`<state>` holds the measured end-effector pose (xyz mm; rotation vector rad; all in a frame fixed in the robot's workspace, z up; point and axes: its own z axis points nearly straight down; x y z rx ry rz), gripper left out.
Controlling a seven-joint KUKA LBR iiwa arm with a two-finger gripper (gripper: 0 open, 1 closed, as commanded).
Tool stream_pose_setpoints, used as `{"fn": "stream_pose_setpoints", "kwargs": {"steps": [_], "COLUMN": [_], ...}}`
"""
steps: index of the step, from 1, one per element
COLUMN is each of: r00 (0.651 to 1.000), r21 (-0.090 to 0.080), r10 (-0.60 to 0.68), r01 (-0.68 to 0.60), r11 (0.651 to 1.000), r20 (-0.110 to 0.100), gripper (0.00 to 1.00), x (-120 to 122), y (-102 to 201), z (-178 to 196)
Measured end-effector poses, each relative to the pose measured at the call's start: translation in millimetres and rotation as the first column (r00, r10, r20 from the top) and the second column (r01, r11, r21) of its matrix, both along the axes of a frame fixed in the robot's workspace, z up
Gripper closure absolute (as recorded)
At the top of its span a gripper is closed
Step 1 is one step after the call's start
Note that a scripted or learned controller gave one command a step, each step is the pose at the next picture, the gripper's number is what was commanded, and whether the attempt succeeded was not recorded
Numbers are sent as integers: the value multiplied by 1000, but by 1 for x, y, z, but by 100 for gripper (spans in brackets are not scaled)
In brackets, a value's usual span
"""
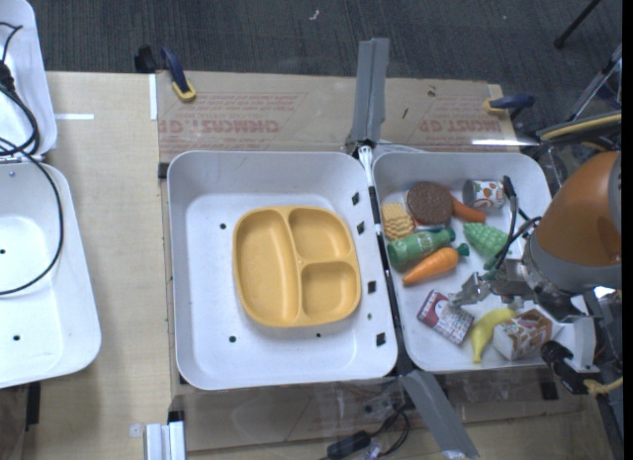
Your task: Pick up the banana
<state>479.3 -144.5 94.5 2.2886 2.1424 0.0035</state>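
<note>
Lowest in the frame, so nearest to us, we've got the front rims of the two white bins and a bit of black cable trailing off the surface edge. That surface looks like pale wood with a sheet of printed cardboard laid under the bins, and behind it, along the top of the frame, is dark grey carpet-like floor.

Counting things up: two bins. The left bin holds one yellow divided tray with three compartments. The right bin is the busy one: we count one banana, two carrots (a big one mid-bin and a smaller one further up), one green bottle, one brown cookie-looking disc, one waffle-ish cracker, one green leafy piece, one small can, one red packet and one little carton.

The banana sits in the lower right of that bin, between the red packet and the carton, lying flat on the bin floor.

The gripper hangs just above the banana, with the arm's orange band bulging in at the right edge. We honestly can't tell if the fingers are open or closed; it's a tangle of grey metal and cable there. Another white tub is cut off at the left edge.
</note>
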Motion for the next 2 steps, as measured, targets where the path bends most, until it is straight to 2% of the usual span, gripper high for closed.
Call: {"fn": "stream_pose_setpoints", "kwargs": {"steps": [1,2], "r00": [999,968], "r21": [3,1], "r10": [-36,-252], "r01": [36,252], "r11": [999,968], "r20": [-7,-7], "gripper": [0,0], "x": [-2,-2], "y": [-17,13], "z": [-3,96]}}
